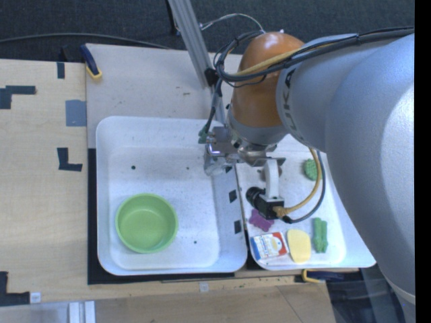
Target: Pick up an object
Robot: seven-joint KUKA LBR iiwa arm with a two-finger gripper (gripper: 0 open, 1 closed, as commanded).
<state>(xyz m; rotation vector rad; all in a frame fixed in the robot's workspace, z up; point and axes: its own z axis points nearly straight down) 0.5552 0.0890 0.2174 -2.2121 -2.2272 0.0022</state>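
Note:
My gripper [214, 159] hangs under the orange wrist band, over the right edge of the left bin [108, 180] near the wall shared by the two bins. A green bowl [146, 223] sits upright at the front left of that bin, well apart from the gripper. In the right bin [350, 251], near its front, lie a small purple piece [260, 220], a white and red packet [269, 245], a yellow block [300, 245] and a dark green piece [319, 235]. A light green knobbly object [310, 168] lies farther back, partly hidden by the arm.
The big grey arm covers most of the right bin's back and right side. A grey metal bar [190, 32] slants down behind the bins. A blue and yellow clamp [91, 62] sits at the bench's back left.

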